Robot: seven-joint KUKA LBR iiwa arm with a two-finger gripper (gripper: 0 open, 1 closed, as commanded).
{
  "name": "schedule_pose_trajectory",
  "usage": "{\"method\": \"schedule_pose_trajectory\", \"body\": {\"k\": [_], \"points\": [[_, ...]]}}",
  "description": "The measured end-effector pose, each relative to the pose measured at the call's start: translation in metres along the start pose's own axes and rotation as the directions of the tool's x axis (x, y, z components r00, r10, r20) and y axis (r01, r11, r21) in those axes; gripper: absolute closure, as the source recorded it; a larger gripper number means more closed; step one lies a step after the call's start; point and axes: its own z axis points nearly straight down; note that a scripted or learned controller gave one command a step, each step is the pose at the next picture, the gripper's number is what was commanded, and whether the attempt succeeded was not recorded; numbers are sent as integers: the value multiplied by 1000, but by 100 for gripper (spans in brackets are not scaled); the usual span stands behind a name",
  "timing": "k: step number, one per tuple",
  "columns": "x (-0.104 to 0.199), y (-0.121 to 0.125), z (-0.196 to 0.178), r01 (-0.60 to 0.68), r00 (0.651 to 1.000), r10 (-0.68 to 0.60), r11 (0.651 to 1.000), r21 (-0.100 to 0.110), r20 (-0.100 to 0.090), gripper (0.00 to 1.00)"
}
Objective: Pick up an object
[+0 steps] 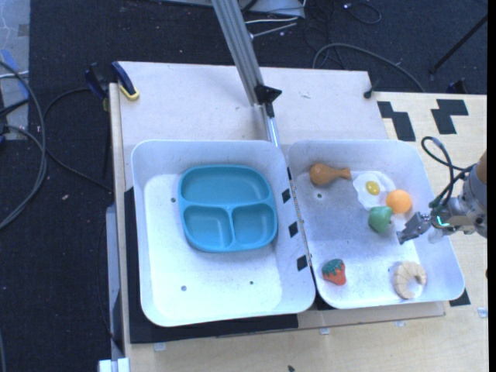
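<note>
My claw (411, 229) hangs low in the right bin; I cannot tell how it's set. The green toy (380, 218) lies just left, nearest.

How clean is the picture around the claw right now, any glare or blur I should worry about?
Camera view: lighting is even and soft, with faint shadows under the toys. The white right bin looks bright but not blown out. The claw at the right edge is small and slightly soft, so its finger state is unclear. The fried egg and green toy read clearly.
</note>
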Motion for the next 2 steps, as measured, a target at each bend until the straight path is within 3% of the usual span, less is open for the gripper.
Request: {"method": "schedule_pose_trajectory", "body": {"k": [1, 2], "points": [[0, 1, -1, 0, 1000, 0, 1000, -2, 0, 0], [3, -1, 63, -2, 1000, 2, 1000, 2, -2, 0]]}}
